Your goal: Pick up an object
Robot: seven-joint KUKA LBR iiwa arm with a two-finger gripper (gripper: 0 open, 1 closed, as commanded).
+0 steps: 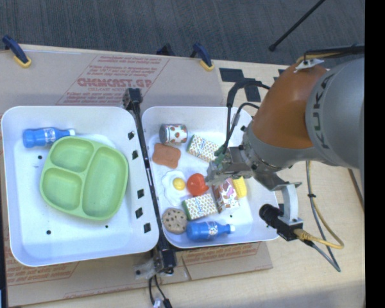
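A: Where was the arm (308, 117)?

B: It reached in from three o'clock, its orange band over the right bin (155, 117). The end effector (223, 172) was down among the toys near that bin's middle.

A: Was it open? Holding anything?

B: I could not tell. The wrist body covered the tips, and nothing was plainly seen between them. It sat right above a small patterned carton (226, 194), with a yellow piece (239, 187) just beside it at three o'clock; whether it touched either, I couldn't say.

A: What else lay in that bin?

B: A red tomato (196, 184) at nine o'clock from the end effector, a fried egg (175, 183) beyond it. At twelve o'clock in the bin, a small can (173, 133); below it a brown sausage-like slab (166, 154); another patterned box (202, 147) to the right. Along six o'clock, a cookie (174, 219), a blue bottle (208, 230) lying on its side, and a green-patterned box (201, 206) above them.

A: And the left bin (13, 236)?

B: A green divided plate (85, 178) in its middle, and a second blue bottle (46, 136) lying at eleven o'clock. Both bins rested on the cardboard-covered surface (115, 76).
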